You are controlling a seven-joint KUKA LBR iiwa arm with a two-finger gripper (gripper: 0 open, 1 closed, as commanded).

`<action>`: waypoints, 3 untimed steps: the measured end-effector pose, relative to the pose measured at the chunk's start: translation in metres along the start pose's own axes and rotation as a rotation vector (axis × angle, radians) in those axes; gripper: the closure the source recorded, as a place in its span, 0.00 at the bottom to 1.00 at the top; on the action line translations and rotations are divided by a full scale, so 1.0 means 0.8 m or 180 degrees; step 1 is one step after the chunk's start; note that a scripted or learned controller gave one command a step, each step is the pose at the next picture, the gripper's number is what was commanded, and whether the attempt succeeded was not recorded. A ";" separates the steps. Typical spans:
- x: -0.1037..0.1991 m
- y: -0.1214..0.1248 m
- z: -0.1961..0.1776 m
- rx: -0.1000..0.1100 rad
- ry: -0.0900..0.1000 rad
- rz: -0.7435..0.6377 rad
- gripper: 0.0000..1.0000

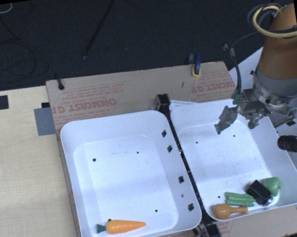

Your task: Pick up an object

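The fingers of the gripper [238, 119] stand apart, with open space between them and nothing held; they hang over the far right part of the right bin [220, 148]. The arm [281, 63] enters from the right. In this bin's near right corner lie a black object [259, 192], a green pepper [272, 184], a green pod [239, 199] and a tan gourd-shaped toy [228, 210], close together. In the left bin [111, 129], an orange carrot [123, 225] lies along the near edge.

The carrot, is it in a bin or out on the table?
In. The carrot lies flat on the floor of the left bin, near its front wall.
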State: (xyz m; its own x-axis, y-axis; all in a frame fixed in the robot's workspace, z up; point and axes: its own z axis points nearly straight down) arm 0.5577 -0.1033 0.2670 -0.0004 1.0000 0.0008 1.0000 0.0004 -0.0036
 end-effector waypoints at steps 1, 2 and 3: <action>0.045 0.088 0.105 -0.0002 0.0000 -0.0012 0.00; 0.117 0.109 -0.189 -0.0067 -0.0001 -0.0018 0.00; 0.115 0.108 -0.187 0.0001 -0.0009 -0.0017 1.00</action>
State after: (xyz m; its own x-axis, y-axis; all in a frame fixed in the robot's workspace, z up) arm 0.6442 -0.0112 0.4161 -0.0057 1.0000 -0.0022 1.0000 0.0057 -0.0040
